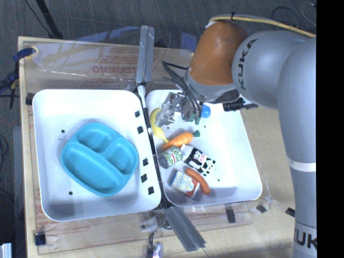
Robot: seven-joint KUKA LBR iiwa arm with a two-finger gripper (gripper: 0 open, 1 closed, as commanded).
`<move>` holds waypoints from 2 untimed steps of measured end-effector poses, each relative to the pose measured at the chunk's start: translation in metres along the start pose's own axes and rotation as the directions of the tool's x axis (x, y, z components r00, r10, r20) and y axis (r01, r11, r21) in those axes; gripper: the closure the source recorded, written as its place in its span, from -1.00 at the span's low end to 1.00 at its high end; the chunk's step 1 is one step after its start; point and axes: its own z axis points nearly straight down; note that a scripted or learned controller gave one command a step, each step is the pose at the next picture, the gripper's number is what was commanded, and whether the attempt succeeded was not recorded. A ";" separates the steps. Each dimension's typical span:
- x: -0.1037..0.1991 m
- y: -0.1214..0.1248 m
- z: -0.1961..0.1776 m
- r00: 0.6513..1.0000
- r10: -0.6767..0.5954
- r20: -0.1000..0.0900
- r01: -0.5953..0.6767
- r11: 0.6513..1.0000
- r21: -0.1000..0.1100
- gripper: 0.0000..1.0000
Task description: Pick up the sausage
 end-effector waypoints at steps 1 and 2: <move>-0.013 -0.035 0.026 0.975 -0.221 -0.002 0.221 0.975 0.000 1.00; -0.023 -0.072 0.056 0.848 -0.530 0.005 0.530 0.848 0.000 1.00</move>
